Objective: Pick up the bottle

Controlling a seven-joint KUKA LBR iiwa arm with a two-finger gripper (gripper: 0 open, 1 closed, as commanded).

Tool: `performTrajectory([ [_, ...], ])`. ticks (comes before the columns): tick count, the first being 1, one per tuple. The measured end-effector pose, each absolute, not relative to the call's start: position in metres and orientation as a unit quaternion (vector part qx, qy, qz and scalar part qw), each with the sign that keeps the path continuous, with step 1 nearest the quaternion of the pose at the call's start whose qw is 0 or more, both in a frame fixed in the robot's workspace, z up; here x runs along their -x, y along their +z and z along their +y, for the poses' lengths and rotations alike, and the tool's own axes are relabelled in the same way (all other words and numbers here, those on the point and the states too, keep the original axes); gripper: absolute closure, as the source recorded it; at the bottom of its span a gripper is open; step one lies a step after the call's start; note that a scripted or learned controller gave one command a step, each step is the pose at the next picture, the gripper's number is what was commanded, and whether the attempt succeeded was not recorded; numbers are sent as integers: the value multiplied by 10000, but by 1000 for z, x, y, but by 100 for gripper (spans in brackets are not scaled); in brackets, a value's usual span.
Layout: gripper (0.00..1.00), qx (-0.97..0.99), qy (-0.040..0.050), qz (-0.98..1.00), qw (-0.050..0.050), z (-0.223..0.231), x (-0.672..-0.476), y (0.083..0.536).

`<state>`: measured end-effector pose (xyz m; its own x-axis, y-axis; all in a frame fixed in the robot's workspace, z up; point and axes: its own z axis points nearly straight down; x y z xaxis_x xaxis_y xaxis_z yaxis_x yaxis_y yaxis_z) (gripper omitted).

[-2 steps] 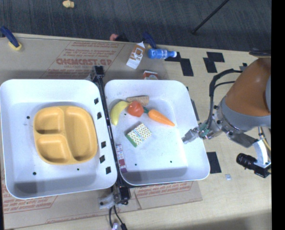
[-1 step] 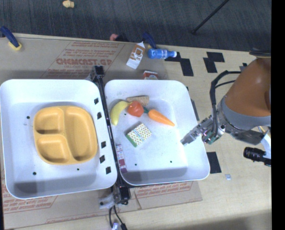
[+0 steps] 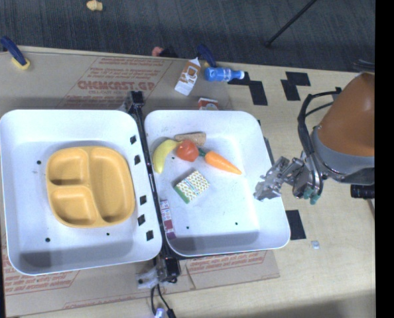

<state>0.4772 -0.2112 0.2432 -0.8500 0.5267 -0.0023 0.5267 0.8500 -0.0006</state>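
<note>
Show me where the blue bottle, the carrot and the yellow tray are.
blue bottle [image 3: 218, 75], camera view, middle of its body
carrot [image 3: 222, 162], camera view, middle of its orange length
yellow tray [image 3: 89, 185], camera view, the divider between compartments

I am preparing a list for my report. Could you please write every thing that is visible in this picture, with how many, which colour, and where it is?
bins: 2, white, side by side on the bench
divided tray: 1, yellow, three compartments, in the left bin
banana: 1, yellow, right bin, upper left part
tomato: 1, red, right bin, between banana and carrot
carrot: 1, orange, right bin, right of the tomato
brown piece: 1, tan, right bin, just behind the tomato; kind unclear
small box: 1, green and yellow, right bin, middle
bottle: 1, blue, lying on the bench beyond the right bin
small carton: 1, white and brown, bench, left of the bottle
arm: 1, grey and orange, at the right
gripper: 1, metal, over the right bin's right edge
</note>
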Motion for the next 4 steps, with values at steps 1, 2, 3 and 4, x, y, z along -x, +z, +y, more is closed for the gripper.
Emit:
performTrajectory([
  [1, 100, -2555, -1, 9668, -13, -121, -476, 189],
  [2, 100, -1937, -8, 9811, 10, -181, -477, 291],
  [3, 100, -2744, 2, 9616, -17, -207, -476, 158],
  [4, 100, -1533, -3, 9882, 3, -211, -477, 178],
])
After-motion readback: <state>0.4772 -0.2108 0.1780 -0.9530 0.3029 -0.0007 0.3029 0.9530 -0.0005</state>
